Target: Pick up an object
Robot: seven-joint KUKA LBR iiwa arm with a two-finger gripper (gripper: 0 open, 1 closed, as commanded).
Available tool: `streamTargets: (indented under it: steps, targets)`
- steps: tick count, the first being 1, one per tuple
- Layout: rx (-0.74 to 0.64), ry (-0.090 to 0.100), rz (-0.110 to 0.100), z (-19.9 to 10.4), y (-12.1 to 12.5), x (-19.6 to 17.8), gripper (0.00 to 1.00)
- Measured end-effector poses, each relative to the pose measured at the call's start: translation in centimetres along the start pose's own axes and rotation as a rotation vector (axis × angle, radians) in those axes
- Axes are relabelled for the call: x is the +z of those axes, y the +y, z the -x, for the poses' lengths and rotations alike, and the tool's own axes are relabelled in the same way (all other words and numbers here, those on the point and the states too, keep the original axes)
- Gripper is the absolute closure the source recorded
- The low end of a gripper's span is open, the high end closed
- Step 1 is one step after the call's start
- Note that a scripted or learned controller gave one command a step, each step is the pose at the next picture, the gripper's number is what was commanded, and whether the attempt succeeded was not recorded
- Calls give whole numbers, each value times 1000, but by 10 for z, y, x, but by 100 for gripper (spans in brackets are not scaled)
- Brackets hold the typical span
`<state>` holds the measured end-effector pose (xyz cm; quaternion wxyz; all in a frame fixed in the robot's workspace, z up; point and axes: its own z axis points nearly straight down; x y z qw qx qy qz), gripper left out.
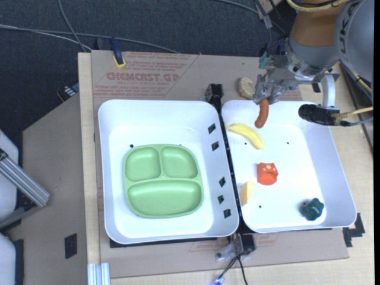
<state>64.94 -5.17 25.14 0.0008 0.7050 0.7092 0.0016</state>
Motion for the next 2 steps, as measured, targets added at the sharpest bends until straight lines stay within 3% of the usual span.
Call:
streamTargets:
  steps: [2]
  targets:
    - [0, 1, -6, -114, 4, 3, 100]
